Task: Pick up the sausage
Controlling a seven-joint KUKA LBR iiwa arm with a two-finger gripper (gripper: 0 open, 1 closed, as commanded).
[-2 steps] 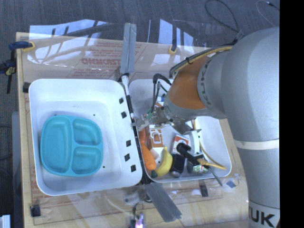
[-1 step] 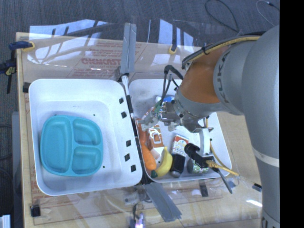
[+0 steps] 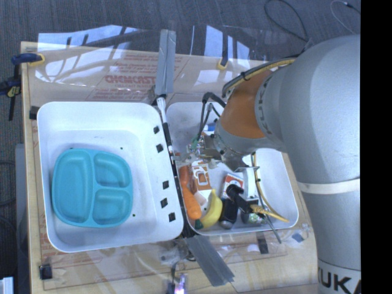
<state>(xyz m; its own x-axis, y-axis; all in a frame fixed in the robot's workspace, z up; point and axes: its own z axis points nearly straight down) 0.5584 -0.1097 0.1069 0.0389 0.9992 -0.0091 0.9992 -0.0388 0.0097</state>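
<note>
Over the far part of the right bin point(image 3: 280, 179), the gripper point(image 3: 206, 154) hangs low beneath the grey arm point(image 3: 318, 115) and its orange band point(image 3: 242, 118). The wrist hides it from above, so I cannot tell whether the claw is apart or together, and nothing can be seen held in it.

Just beside it, toward the near side, a white card with orange print point(image 3: 201, 176) lies flat on the bin floor. A small red and white packet point(image 3: 233, 180) lies near the card, on its right.

Left of the card, the sausage point(image 3: 184, 179) lies as a reddish-brown length along the bin's left wall, close under the gripper but apart from it as far as the view shows. Its near end runs into a brighter orange carrot point(image 3: 193, 206), and where one stops and the other starts is hard to make out. A yellow banana point(image 3: 214, 210) curves against the carrot's right side, close to the near wall.

Across the dividing walls, the left bin point(image 3: 61, 112) holds a teal plate with three compartments point(image 3: 92, 187), lying flat toward that bin's left and near side, well apart from the arm.

Both bins sit on a bench topped with a clear sheet with red lettering point(image 3: 128, 77). A blue clamp point(image 3: 27, 59) grips the bench's far left corner.
</note>
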